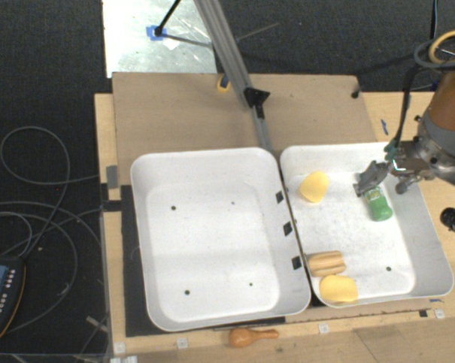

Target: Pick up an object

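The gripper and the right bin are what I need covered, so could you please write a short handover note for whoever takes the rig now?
Gripper: low over the right bin, just above the green object; no grasp visible.
Also in that bin: yellow piece near the top, hot dog and a second yellow piece at the bottom.
Done: approach only.
Left: grasp and lift one object.

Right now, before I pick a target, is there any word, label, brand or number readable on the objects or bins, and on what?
No text can be read anywhere in the camera view.
Green bottle under the claw: no legible label.
Handheld screen at the left edge: lit, but its content is too small and blurred.
Black tabs between the two white bins: plain marks, no characters.
Blue tape on the floor panel: no writing shown.
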`<control>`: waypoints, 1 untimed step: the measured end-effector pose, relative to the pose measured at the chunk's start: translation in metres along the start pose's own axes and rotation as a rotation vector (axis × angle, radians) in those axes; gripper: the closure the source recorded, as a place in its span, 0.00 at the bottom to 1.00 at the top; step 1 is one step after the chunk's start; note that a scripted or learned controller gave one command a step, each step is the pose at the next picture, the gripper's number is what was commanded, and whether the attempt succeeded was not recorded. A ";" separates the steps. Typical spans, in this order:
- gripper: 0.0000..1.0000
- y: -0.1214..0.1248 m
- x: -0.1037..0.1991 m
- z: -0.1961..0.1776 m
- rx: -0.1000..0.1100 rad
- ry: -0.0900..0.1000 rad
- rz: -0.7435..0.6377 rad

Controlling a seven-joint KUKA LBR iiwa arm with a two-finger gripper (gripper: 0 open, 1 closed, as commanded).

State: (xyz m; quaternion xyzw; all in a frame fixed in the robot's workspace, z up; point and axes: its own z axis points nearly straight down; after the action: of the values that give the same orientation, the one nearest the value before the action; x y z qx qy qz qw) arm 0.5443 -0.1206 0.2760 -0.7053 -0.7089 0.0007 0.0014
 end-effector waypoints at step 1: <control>0.00 0.001 0.000 -0.002 -0.005 -0.001 0.002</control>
State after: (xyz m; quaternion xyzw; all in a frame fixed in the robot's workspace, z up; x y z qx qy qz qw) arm 0.5450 -0.1208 0.2783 -0.7060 -0.7082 -0.0007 -0.0006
